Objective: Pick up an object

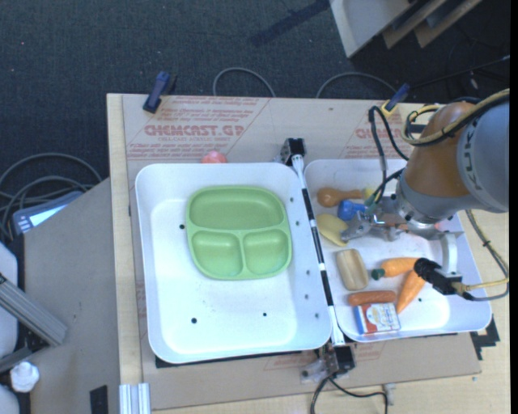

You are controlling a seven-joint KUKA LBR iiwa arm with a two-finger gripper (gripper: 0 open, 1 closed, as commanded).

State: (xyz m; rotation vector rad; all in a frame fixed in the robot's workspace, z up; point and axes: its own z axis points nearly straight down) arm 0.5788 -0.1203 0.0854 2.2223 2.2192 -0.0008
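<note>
While the grey arm's gripper [366,225] hangs low, its finger state unclear, a pale yellow banana-shaped toy [330,229] lies just left.

A dark blue-grey carpeted floor [97,48] surrounds the table [129,242], whose top is covered with brown printed paper. Thin black cables [32,182] loop across the carpet at left. Pale wooden furniture [388,24] sits at the top right corner. Lighting is even.
</note>
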